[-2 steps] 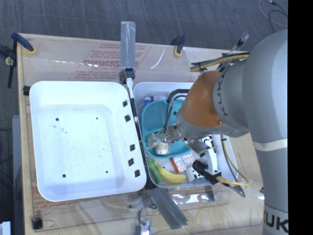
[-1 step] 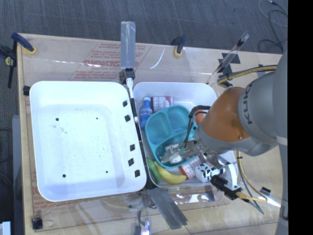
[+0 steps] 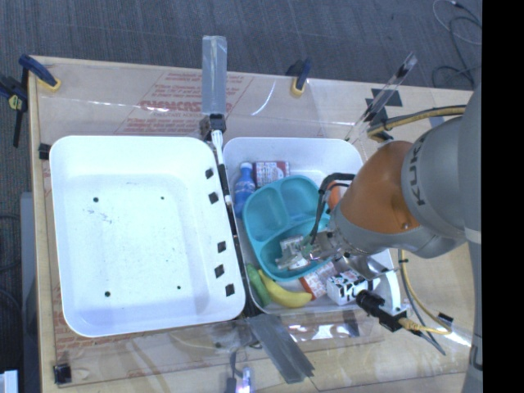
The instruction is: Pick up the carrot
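The claw [image 3: 296, 255], its opening impossible to judge, was seen low in the right bin [image 3: 288, 146] over the teal tray [image 3: 282, 211], the carrot [image 3: 314, 284] lying just beside it toward the bin's near edge, crowded by a banana [image 3: 282, 295].

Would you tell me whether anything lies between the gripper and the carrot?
Nothing visibly does. The gripper hangs over the teal plate; an orange-red piece, possibly the carrot, lies just beside it, crowded by the banana and a white box.
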